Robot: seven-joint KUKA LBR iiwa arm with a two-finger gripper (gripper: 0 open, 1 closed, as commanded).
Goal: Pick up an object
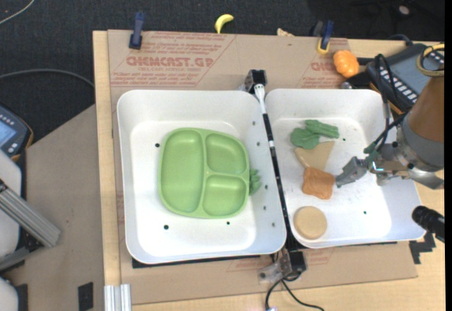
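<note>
Orange-brown toast slice (318,183) in the right bin (374,221), just left of the gripper (351,172) (finger state impossible to tell): best approached low, centred over the slice, clear of the round cracker (310,222).

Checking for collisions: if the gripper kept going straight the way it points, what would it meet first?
Most likely the orange slab, just ahead of the gripper toward the left; height above it is unclear.

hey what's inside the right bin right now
The right bin holds a green leafy piece, a beige wedge, an orange-brown chunk and a round tan disc. The end effector covers part of the floor.
</note>
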